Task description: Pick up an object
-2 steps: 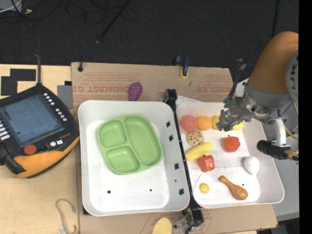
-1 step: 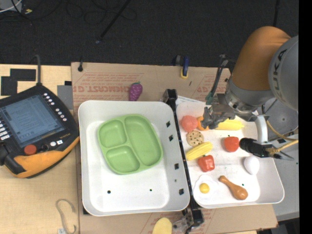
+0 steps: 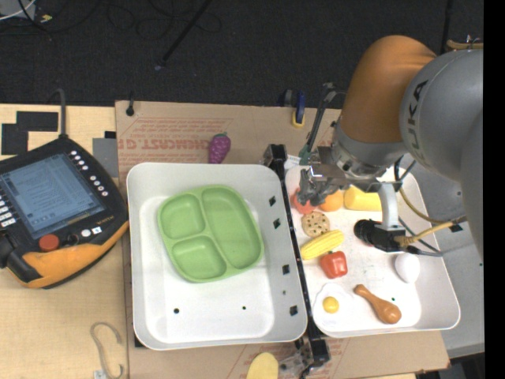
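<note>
Right bin: one cookie, one corn cob, one red pepper, one drumstick, one fried egg. Left bin: one green divided plate. Pincer is low over the right bin's far-left corner, just above one red item; its opening cannot be determined.

The corn cob sits in a tight cluster in the right bin. A cookie lies just behind it and a red pepper just in front. Farther behind the corn, the hand hangs over crowded pieces beside a yellow block. In front of the corn, a fried egg and a drumstick lie apart with bare floor between. Right of the corn, bare floor surrounds a white egg. Left of the corn, a green divided plate fills the middle of the left bin, whose front strip is open.
</note>
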Motion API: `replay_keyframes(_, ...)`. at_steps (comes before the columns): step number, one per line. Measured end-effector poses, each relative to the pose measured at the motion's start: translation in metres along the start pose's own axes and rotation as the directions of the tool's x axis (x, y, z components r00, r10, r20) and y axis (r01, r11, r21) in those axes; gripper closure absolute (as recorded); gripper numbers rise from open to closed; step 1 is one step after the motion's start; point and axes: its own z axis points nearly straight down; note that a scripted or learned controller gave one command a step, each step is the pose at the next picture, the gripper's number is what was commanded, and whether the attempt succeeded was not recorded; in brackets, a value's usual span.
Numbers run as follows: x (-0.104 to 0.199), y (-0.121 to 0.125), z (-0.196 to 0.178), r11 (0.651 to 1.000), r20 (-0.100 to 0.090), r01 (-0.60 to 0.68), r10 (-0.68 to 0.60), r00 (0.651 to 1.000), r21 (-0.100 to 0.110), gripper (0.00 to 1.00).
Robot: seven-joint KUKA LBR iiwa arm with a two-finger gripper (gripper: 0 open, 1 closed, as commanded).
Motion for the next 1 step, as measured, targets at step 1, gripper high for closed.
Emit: replay_keyframes(1, 0.0518, 0.0054, 0.0182, 1.0, 0.0, -0.001, 0.001, 1.0, 0.003, 1.0)
